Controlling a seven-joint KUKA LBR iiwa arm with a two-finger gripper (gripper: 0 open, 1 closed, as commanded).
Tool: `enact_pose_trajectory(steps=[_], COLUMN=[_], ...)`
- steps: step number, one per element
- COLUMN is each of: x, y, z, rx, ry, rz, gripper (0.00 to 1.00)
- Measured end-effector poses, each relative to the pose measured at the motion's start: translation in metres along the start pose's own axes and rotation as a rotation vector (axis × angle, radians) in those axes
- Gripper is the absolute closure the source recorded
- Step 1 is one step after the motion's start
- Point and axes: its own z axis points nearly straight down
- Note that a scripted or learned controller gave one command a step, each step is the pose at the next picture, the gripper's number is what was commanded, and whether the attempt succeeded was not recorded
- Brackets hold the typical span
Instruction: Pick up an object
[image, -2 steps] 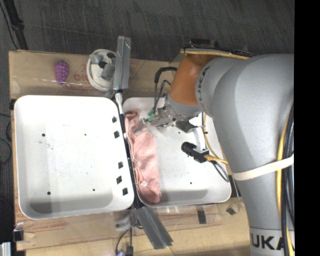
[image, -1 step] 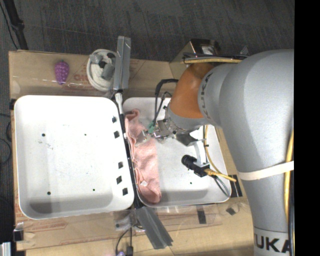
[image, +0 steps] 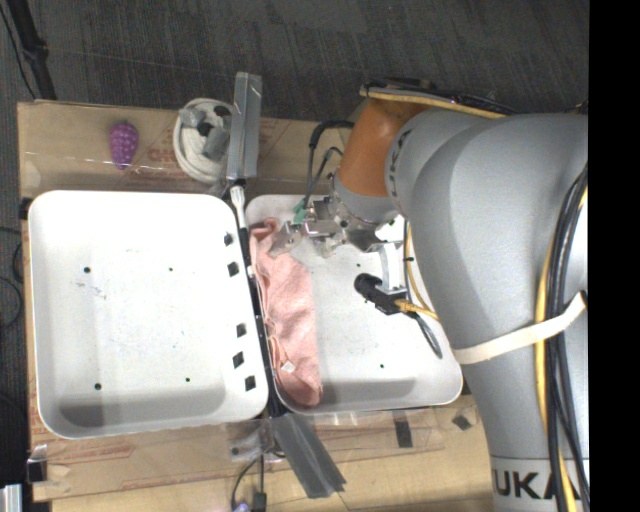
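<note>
A pink cloth (image: 288, 315) lies crumpled along the left wall of the right bin (image: 350, 390), from the far corner down to the near corner. My gripper (image: 292, 230) is low in the far left part of that bin, right over the cloth's upper end. The wrist and its metal parts cover the fingertips, and I cannot make out whether cloth lies between them.
The left bin (image: 130, 310) stands beside the right one, with a black-clipped divider (image: 245, 320) between them. Behind the bins on the bench lie a purple grape-like toy (image: 123, 143) and a white coil of cable (image: 203, 135). The arm's large grey body covers the right side.
</note>
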Motion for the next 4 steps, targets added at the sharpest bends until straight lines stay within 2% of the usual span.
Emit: enact_pose_trajectory(steps=[1, 2, 3, 4], x=[0.013, 0.002, -0.037, 0.005], y=[-0.086, -0.024, -0.089, -0.076], z=[0.001, 0.0, -0.002, 0.001], rx=[0.002, 0.001, 0.002, 0.002], ry=[0.001, 0.0, 0.0, 0.0], rz=[-0.104, 0.041, 0.044, 0.005], gripper=[0.0, 0.0, 0.0, 0.0])
